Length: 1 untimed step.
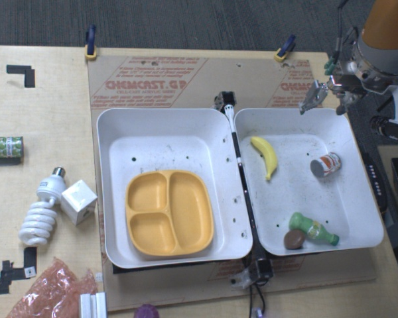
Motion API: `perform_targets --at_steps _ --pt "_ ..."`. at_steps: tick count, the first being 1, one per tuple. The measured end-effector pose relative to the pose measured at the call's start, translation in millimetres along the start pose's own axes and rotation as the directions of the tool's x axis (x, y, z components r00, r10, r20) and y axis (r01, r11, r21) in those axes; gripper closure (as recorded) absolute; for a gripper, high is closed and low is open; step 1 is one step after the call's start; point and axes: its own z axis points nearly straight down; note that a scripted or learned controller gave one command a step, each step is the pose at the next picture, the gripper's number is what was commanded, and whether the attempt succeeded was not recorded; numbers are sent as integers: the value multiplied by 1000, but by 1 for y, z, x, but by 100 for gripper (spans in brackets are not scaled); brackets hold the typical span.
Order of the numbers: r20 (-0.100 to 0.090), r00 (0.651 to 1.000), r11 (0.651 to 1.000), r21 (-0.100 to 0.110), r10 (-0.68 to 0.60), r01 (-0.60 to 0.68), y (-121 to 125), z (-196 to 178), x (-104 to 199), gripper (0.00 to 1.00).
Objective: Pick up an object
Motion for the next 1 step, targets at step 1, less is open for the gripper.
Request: perform_targets --at_steps 1 --pt "0 1000 1000 0 1 -1 7 136 -21 0"
